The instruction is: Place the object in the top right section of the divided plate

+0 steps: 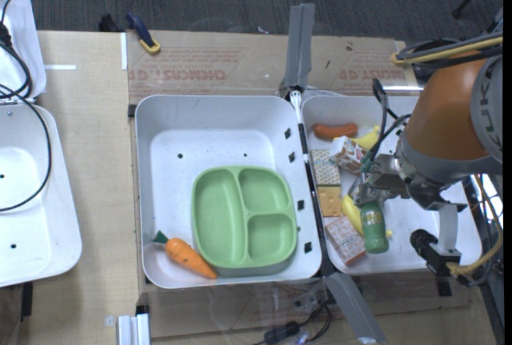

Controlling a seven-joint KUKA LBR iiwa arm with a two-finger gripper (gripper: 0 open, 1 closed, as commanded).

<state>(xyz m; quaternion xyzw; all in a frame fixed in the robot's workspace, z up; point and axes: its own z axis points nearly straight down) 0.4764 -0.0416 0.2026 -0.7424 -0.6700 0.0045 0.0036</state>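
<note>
Two shallow white bins sit side by side, and the left bin point(152, 175) holds the green divided plate point(244, 217), which we take as our landmark. Nearest to us, an orange carrot point(190, 255) lies at the plate's near-left corner, its side just against the rim.

To the right of the plate, across the wall between the bins, the right bin point(400, 251) carries a crowded pile. On the near side a red-and-white carton point(344, 239) lies flat, with a green bottle point(373, 228) beside it and a yellow banana-like piece point(352, 214) touching the bottle's left side. A tan cracker point(329, 200) lies between that piece and the bin wall.

The gripper point(370, 185) hangs low over this pile, right of the plate and just beyond the bottle, under the grey arm with its orange band point(452, 115). Dark cables and the wrist hide its tips, so we cannot tell whether it stands wide or closed, or which of the piled things it is meant to take.

Farther back, right of the plate's far edge, sit a small printed box point(346, 151), another yellow piece point(370, 137) and a reddish sausage point(336, 130). Beyond the plate, a grey post point(300, 47) rises between the bins, and a blue-and-yellow clamp point(142, 34) lies on the bench to the far left.
</note>
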